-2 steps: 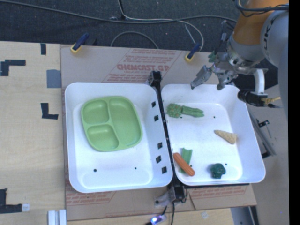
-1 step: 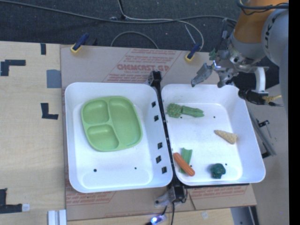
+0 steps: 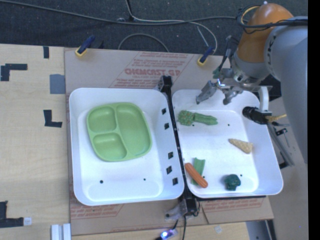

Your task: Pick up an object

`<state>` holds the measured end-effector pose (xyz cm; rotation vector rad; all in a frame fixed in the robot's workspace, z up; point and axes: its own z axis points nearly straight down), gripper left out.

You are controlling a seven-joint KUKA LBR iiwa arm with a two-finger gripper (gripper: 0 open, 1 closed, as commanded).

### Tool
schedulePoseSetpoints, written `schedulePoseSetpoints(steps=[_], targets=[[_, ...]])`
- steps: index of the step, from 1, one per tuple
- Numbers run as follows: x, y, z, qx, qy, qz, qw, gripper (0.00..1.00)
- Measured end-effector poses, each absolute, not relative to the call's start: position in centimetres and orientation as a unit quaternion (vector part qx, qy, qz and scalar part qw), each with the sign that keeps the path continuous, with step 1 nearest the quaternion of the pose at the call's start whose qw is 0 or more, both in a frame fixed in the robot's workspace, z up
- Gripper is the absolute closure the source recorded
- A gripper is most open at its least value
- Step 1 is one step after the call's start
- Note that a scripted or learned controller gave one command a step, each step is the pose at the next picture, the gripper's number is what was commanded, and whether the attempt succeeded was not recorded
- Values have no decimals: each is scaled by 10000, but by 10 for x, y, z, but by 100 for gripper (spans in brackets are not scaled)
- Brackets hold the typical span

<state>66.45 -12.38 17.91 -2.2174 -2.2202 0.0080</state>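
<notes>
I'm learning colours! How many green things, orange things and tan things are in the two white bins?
Green: 3, the divided plate, the long green toy, the dark green lump
Orange with green top: 1, the carrot
Tan: 1, the wedge
Total: 5

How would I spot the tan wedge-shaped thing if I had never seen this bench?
Look at the right bin, the one beside the bin holding the green divided plate. Near its right wall, about halfway down, lies a tan wedge. It is the only pale brown item; the other items in that bin are green or orange.
</notes>
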Motion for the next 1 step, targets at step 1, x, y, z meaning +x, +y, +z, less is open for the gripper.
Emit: schedulePoseSetpoints(steps=[1], targets=[[666,-125,115,-7066,-7076,26,17,0]])
